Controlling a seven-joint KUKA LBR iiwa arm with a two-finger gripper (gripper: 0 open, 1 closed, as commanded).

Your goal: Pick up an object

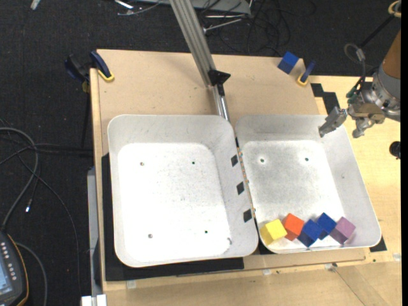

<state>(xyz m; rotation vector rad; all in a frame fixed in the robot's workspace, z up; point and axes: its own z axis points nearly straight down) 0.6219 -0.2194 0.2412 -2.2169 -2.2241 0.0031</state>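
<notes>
Matte coloured cubes (309,229), speckled bin (287,164)

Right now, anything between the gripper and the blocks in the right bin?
Nothing visible. The gripper hangs over the right bin's far right rim, fingers spread with nothing between them. The yellow, orange, two blue and purple blocks huddle along the near wall; bare bin floor lies between.

My table (159,85) is tan wood, and two shallow white bins sit on it side by side, the left bin (121,132) touching the right bin (360,183). Beyond the right bin, a blue block (288,62) rests near the table's far edge beside a yellow-tipped clamp (303,73).
</notes>
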